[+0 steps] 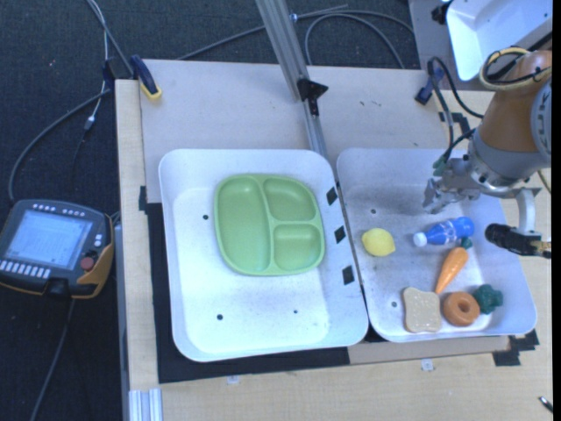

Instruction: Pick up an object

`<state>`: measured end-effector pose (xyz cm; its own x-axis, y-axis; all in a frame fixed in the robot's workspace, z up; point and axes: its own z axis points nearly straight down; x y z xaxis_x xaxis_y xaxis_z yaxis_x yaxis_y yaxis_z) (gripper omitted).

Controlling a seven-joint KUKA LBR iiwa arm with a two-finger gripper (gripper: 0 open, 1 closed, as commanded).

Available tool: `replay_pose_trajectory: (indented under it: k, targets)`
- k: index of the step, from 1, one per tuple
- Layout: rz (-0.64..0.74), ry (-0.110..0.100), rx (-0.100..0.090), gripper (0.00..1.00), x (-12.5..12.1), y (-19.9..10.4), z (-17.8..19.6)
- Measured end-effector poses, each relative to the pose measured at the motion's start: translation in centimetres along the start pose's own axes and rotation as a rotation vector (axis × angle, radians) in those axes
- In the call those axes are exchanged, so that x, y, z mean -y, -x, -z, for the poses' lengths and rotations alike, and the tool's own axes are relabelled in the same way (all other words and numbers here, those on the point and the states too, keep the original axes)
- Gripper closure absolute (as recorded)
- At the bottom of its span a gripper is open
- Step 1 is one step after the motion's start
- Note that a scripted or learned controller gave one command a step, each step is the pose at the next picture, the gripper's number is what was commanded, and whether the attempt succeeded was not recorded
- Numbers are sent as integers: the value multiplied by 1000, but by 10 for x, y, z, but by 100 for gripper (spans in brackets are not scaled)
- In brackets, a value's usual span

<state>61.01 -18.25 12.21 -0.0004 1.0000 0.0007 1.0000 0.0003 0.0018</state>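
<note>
Nearest thing: small blue plastic bottle with white cap (444, 232), lying in my right white bin (386, 174), at six o'clock from my gripper (445, 191).
Bottle axis: three to nine o'clock.
Beyond: orange toy carrot (450, 269).
My grip: cannot tell.

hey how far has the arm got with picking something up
Done: the end effector has reached over the right bin. In hand: nothing visibly gripped. It sits just above the blue bottle, which lies on the bin floor. Left: the grasp and lift; lemon, carrot, bread and donut lie untouched.
</note>
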Motion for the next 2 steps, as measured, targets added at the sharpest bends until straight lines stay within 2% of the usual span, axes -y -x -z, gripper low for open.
replay_pose_trajectory:
  k: [1,2]
  targets:
    - [0,7,4,100,-3,6,64]
    - [1,5,3,100,-13,3,113]
